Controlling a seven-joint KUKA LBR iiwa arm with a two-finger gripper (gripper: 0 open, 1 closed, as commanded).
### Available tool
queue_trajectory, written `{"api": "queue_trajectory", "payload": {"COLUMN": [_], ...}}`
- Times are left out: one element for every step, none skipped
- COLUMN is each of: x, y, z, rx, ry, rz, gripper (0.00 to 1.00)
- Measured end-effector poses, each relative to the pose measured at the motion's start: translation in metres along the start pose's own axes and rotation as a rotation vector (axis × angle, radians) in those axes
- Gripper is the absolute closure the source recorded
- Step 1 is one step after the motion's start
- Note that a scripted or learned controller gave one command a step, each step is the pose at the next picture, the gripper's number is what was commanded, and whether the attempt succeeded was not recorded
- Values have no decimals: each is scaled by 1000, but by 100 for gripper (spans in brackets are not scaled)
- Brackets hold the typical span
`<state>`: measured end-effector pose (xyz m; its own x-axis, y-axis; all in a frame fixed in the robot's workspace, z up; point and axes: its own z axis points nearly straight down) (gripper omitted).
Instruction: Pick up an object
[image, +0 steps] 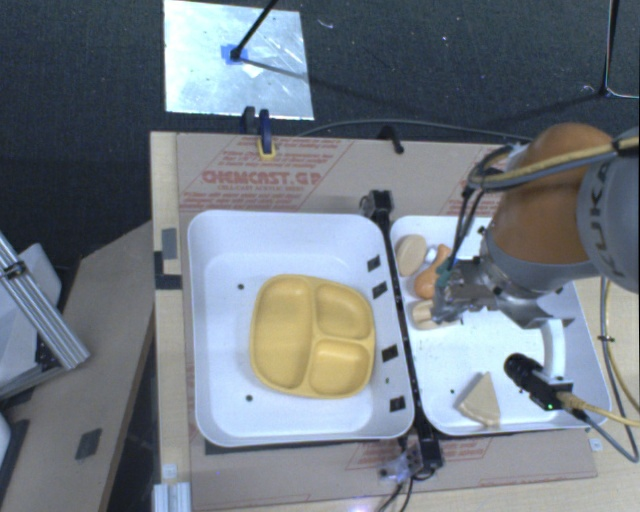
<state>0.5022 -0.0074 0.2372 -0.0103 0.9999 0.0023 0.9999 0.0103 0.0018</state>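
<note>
the pick looks unfinished: nothing can be seen lifted clear of the bins, and every item in view appears to rest on a bin floor. the grey arm with its orange band reaches in from the right and is low over the right-hand shallow white bin (580, 300), with the claw (447, 300) down near that bin's left side. it hangs over a small cluster there: a round beige bread-like piece (410, 254), a small orange rounded piece (428, 283) just below it, and a pale tan stubby piece (424, 316) lower again, close to the divider between the bins. the claw seems to be touching or just above the orange and tan pieces, but the wrist hides the tips, so i cannot tell whether it is apart, together, or clamped on anything.

further off in the same bin, a tan wedge-shaped piece (481, 402) lies near the front edge, well apart from the claw. the left-hand shallow white bin (220, 250) holds a yellow plastic divided plate (312, 335), untouched. both bins sit on the brown cardboard-covered worktop (270, 175).

what remains, as i judge it, is a secure grip on one cluster piece, then the lift.
</note>
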Motion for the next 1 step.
{"api": "queue_trajectory", "payload": {"x": [63], "y": [-7], "z": [1], "rx": [1], "ry": [1], "rz": [-2], "gripper": [100]}}
